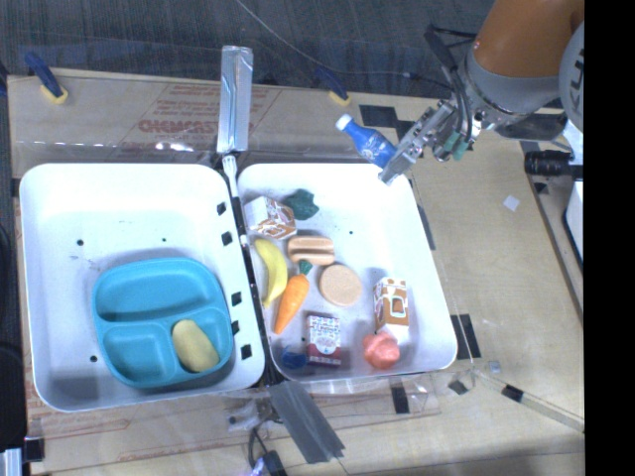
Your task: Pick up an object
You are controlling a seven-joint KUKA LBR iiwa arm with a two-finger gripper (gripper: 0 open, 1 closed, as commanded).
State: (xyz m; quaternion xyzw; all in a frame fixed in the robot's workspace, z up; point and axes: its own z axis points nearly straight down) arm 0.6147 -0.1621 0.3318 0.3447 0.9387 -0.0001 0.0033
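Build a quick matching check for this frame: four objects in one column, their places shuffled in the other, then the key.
1. blue bottle
2. yellow potato
3. banana
4. pink ball

A. in the blue tray, left bin
B. right bin, near front right corner
C. by the gripper, over the right bin's back rim
D. right bin, along the divider

Pairs: 1-C, 2-A, 3-D, 4-B

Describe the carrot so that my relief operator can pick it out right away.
Look in the right bin, near the wall that it shares with the left bin. The carrot lies there just below the banana. It is the only orange, tapered item.
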